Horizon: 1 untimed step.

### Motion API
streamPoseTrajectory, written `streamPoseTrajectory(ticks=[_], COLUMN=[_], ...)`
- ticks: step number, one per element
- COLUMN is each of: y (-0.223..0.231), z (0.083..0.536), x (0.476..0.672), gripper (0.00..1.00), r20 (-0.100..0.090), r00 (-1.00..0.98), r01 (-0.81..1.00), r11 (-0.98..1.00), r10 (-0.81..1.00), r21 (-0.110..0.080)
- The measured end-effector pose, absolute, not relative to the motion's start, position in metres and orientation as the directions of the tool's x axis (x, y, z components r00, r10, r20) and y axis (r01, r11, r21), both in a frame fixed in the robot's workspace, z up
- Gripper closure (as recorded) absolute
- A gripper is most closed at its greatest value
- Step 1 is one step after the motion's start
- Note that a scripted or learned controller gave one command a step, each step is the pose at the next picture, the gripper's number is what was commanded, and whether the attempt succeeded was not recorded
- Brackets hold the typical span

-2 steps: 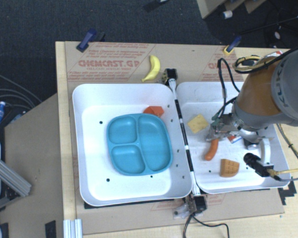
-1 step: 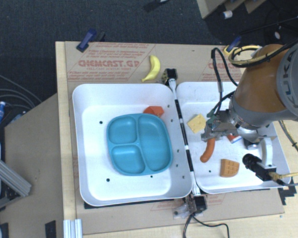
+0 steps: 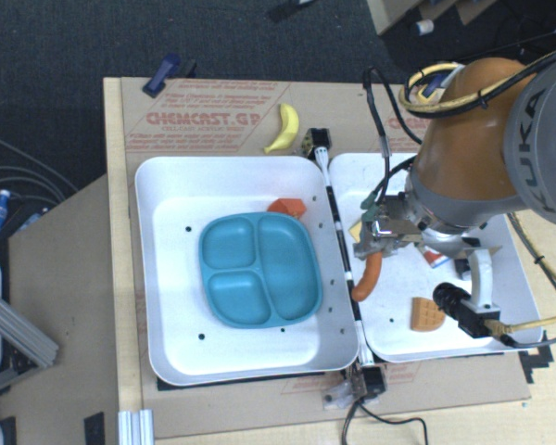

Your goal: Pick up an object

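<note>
My gripper (image 3: pixel 378 241) hangs over the left edge of the right bin (image 3: pixel 500 341), beside the wall between the bins. An orange sausage (image 3: pixel 367 278) dangles from it, its top end between the fingers and its lower end over the dividing wall. The gripper is shut on it. A tan bread-like piece (image 3: pixel 427 315) lies in the right bin, below and to the right of the gripper. A small red and white item (image 3: pixel 435 259) sits partly under the arm.
The left bin (image 3: pixel 167 323) holds a blue divided plate (image 3: pixel 259 269) and a small orange piece (image 3: pixel 289 208) at its back. A yellow banana (image 3: pixel 283 130) lies on the bench behind the bins. The grey and orange arm (image 3: pixel 473 146) covers the back of the right bin.
</note>
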<state>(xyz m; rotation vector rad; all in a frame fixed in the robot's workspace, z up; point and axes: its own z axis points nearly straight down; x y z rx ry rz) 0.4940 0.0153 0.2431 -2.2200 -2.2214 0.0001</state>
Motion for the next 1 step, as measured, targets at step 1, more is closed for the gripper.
streamPoseTrajectory(ticks=[1], y=[0.0705], z=[0.2602], x=[0.4791], gripper=[1.00], r20=[0.000], r00=[-0.001], r01=[1.000], r11=[0.001], r10=[1.000], r21=[0.000])
